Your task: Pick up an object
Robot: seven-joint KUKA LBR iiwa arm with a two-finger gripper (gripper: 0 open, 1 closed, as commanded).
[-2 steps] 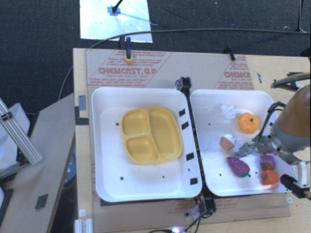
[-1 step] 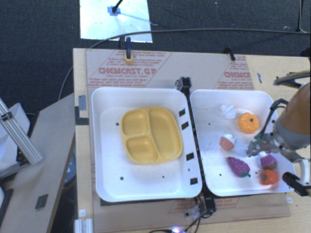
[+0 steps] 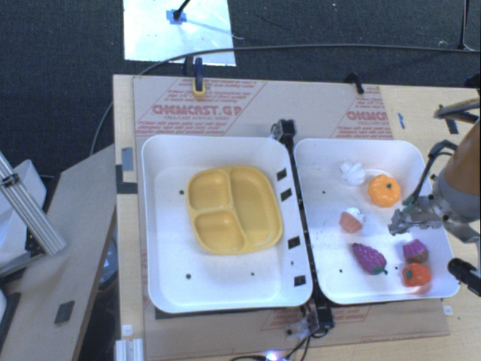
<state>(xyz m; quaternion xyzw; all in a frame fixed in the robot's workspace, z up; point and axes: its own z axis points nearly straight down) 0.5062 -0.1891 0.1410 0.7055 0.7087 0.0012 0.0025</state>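
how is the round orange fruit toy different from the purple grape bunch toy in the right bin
The round orange fruit toy is bright orange, ball-shaped and smooth; the purple grape bunch toy is dark purple, elongated and bumpy. The orange lies toward the far side of the shallow white right bin, while the grapes lie nearer the front edge. The orange has a small dark stem on top; the grapes end in a green stem. Both are small toy foods lying apart from the other items.

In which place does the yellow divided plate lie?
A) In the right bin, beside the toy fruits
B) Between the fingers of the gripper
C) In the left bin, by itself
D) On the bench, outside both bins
C: the yellow divided plate lies flat in the left bin, while the toy fruits are in the right bin.
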